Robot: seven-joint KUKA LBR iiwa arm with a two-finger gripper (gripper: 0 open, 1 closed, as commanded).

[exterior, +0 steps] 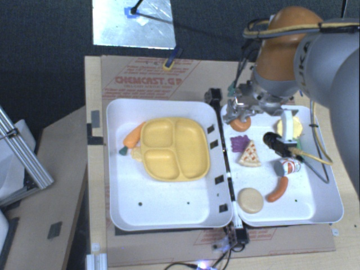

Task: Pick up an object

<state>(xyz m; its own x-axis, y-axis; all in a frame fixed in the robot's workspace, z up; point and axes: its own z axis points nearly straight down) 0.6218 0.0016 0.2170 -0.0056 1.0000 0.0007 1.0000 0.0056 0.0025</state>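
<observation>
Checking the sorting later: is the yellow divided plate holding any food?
Empty. All three compartments of the yellow divided plate show bare yellow; the toy carrot lies beside its left edge, in the left bin.

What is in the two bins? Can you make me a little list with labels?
left bin: yellow tray, carrot touching its left edge
right bin: pizza slice, purple piece, sausage, round bun, orange piece, small can
gripper: over the right bin's far left corner, by the orange piece
</observation>
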